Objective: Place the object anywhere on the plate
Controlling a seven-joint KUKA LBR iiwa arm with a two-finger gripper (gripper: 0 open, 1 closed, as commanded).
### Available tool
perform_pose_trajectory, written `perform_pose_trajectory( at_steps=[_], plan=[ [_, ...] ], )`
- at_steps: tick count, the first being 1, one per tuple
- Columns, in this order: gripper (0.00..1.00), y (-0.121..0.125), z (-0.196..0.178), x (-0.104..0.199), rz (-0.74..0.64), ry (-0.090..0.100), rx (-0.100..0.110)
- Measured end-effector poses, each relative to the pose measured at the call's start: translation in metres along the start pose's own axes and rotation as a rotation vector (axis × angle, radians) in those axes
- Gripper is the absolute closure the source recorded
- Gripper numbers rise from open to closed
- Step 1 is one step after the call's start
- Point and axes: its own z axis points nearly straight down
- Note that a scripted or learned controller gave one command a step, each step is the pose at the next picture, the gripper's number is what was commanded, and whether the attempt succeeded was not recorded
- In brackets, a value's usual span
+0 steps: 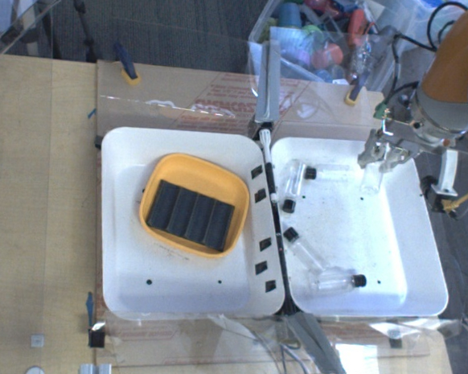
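Broadly, from the biggest thing down:

- Wooden bench runs across the whole view, and both bins sit on it side by side, touching along a middle seam marked with small black tabs.
- Grey arm, with its orange band, comes in at the upper right corner, above the far right corner of the right bin.
- Left bin is white and shallow, and carries the plate in its middle.
- Right bin is white too, with several clear vials scattered over its left half.
- Clear box of mixed coloured things stands behind the bins, at the top of the view.
- Yellow plate, squarish with rounded corners, lies tilted a little to the bin's edges, well apart from the bin walls.
- Black ribbed block lies flat on the plate, inside its rim, covering most of its floor.
- Gripper hangs over the far edge of the right bin, well apart from the plate; whether it is wide or narrow cannot be made out, and nothing is clearly seen in its grasp.
- Near vial lies on its side toward the front of the right bin, black cap pointing right.
- Far vials lie near the seam at the back of that bin, also black-capped.
- Small clamp, blue and yellow, sits behind the left bin.
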Motion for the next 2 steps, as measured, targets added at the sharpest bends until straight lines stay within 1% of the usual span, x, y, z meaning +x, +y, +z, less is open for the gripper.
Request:
perform_pose_trajectory(
  at_steps=[1,2],
  plan=[
    [1.0,-0.004,-0.009,0.019,-0.098,0.001,0.0],
    [1.0,-0.006,-0.069,0.032,-0.302,0.0,-0.006]
  ],
)
